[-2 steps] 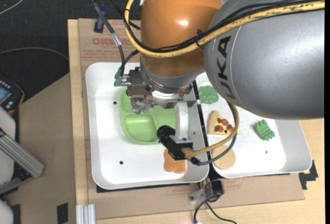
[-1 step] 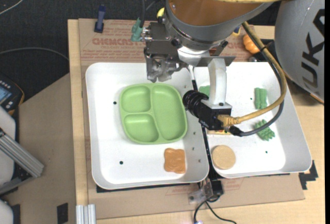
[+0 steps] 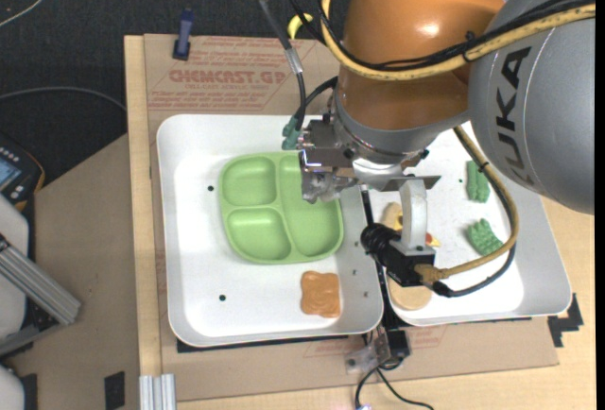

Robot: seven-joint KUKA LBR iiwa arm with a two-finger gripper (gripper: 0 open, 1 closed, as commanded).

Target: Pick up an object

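Note:
My gripper [image 3: 316, 183] hangs over the left bin [image 3: 189, 210], above the right part of a light green divided plate [image 3: 260, 210]. Nothing shows between it and the plate. An orange, toast-like piece [image 3: 320, 293] lies near the front edge of the left bin, below the plate. Two green toothed blocks [image 3: 483, 236] [image 3: 476, 179] lie in the right bin [image 3: 539, 276]. A pale tan round piece [image 3: 412, 298] sits at that bin's front left, partly hidden by the wrist. The arm's large orange and grey body covers the middle of both bins.
A brown printed cardboard sheet [image 3: 222, 68] lies behind the bins, with a small blue clip [image 3: 182, 34] at its far edge. A small red and yellow bit [image 3: 432, 239] peeks out beside the wrist in the right bin.

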